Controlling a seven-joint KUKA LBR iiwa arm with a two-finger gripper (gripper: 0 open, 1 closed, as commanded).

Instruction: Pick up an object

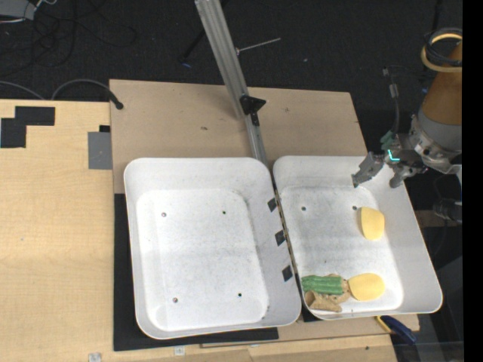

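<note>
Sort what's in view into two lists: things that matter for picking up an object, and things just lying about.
For the job:
end effector, open, above the right bin's far edge
right bin
yellow piece
second yellow piece
green toy
tan item beneath the green toy

Lying about:
left bin
metal rail
cables

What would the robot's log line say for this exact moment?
gripper: open, above right bin far edge | holding: nothing | right bin: two yellow pieces, green toy, tan item
</note>
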